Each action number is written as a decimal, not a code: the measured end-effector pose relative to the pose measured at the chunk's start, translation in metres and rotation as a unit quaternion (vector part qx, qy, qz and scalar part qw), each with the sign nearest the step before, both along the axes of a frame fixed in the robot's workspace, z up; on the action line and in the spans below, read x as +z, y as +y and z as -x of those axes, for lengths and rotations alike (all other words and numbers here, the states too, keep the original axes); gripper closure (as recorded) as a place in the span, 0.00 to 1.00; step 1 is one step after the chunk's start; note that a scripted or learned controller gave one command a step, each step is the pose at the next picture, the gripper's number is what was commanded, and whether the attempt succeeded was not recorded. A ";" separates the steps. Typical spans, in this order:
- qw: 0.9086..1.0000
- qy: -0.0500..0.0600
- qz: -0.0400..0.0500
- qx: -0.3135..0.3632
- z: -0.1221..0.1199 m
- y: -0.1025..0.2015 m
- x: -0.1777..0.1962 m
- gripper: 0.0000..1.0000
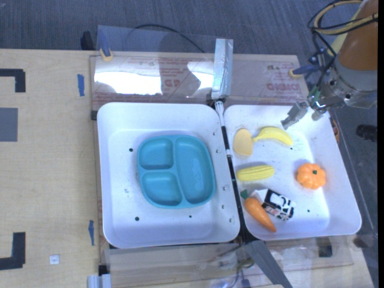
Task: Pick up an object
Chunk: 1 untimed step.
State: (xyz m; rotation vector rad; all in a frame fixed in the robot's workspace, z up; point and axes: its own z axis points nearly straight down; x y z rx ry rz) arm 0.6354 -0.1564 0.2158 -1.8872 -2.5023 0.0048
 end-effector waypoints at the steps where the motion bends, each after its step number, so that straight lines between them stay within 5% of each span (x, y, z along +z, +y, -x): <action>1: 1.000 0.003 0.000 -0.031 -0.020 -0.016 -0.093 0.00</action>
